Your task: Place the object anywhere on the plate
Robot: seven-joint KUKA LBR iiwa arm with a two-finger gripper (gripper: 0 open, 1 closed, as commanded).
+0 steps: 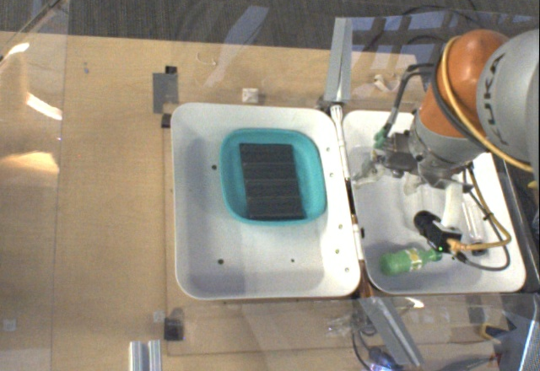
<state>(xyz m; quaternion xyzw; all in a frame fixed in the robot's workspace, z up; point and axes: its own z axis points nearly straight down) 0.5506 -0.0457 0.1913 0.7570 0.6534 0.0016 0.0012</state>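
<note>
The gripper hangs over the right white bin, open or closed I cannot tell; a green cylinder lies nearer, a teal square plate sits left.

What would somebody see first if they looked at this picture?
The bright teal plate in the middle of the left bin jumps out first, with a dark ridged rectangle on it. Next comes the big grey and orange arm reaching over the right bin. A small green thing lies on its side near that bin's lower edge.
</note>
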